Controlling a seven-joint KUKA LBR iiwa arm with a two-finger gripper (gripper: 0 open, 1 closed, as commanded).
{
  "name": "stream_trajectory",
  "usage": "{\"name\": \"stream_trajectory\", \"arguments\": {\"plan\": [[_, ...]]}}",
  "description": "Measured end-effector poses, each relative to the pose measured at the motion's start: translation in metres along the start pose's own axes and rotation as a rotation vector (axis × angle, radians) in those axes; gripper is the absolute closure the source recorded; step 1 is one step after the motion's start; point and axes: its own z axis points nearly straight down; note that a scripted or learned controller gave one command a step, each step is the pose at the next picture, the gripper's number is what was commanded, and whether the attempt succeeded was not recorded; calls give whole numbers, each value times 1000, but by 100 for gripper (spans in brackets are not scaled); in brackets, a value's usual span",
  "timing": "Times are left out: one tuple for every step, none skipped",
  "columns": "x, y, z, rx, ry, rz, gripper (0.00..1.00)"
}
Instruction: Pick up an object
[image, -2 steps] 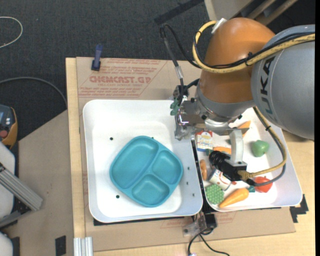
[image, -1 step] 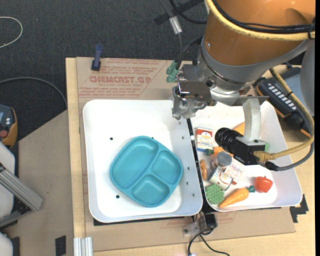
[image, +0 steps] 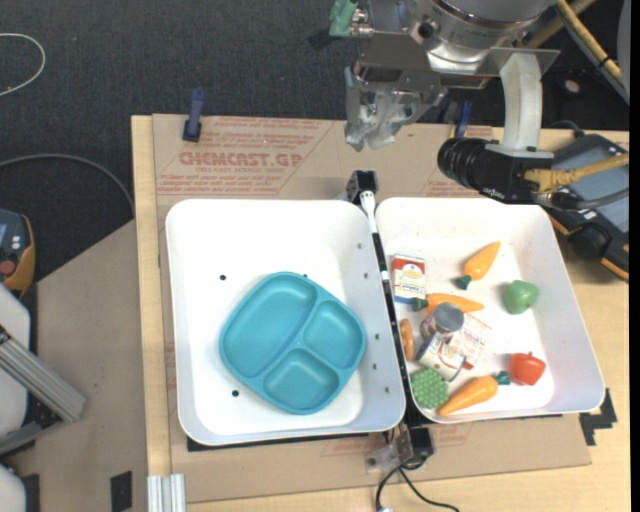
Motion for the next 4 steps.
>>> {"name": "stream_trajectory", "arguments": {"plan": [[-26,-50,86,25,-6,6,100],[51,-46,1,5,3,-7,100],[47,-45,-5,11,-2,-1,100],[46,-48,88,25,-8,5,100]]}}
